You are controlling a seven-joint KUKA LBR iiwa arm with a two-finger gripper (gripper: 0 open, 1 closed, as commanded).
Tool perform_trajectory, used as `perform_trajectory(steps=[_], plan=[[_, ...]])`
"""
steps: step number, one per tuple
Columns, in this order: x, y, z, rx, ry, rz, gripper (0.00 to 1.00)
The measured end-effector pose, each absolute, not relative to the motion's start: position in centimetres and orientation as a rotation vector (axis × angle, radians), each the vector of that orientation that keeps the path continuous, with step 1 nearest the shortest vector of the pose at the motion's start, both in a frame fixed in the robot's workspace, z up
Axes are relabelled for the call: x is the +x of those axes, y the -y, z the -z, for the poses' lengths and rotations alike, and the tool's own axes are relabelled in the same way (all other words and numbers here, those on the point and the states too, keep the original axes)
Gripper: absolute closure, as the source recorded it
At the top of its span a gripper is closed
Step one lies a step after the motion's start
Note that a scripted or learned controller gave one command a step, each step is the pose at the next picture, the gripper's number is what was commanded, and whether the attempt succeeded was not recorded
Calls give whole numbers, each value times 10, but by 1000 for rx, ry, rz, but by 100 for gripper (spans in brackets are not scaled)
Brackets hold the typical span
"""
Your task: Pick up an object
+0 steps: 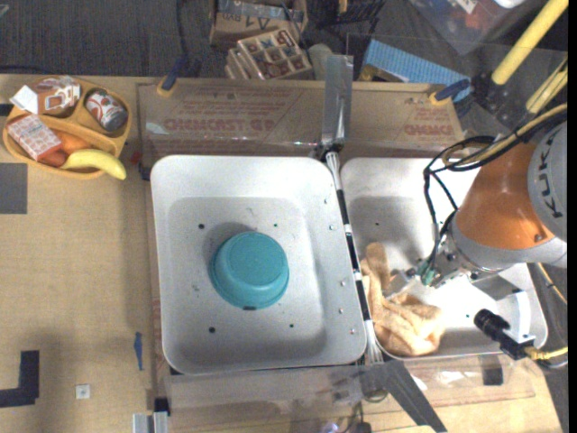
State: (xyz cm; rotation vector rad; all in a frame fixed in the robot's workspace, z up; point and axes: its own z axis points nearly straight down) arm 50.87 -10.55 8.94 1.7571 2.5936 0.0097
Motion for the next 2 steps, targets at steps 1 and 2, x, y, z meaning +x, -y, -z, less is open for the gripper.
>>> perform_trajectory(steps=[1,2], plan=[[568,113,-90,1725,-2610,-9,0],[483,108,-89,1629,-2676,-9,0]])
